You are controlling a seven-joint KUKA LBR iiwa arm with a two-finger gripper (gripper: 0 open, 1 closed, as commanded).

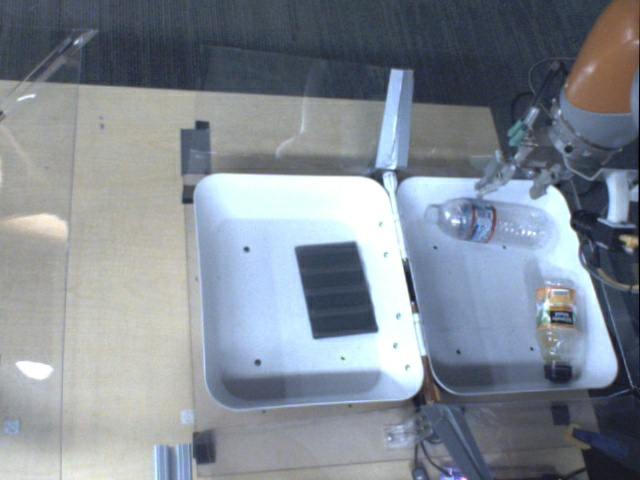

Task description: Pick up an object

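A clear plastic bottle (492, 223) with a blue-and-red label lies on its side at the back of the right bin (480, 308). A smaller bottle (556, 328) with an orange label and dark cap lies near that bin's right front corner. A black ribbed rectangular block (336, 288) rests in the middle of the left bin (230, 298). My gripper (518, 178) hangs over the right bin's back edge, just above and right of the clear bottle, its fingers spread apart with nothing between them.
A grey metal upright (395, 118) stands behind the seam between the two bins. Cables and fittings crowd the bench to the right of the right bin. A transparent panel (40, 228) covers the bench on the left.
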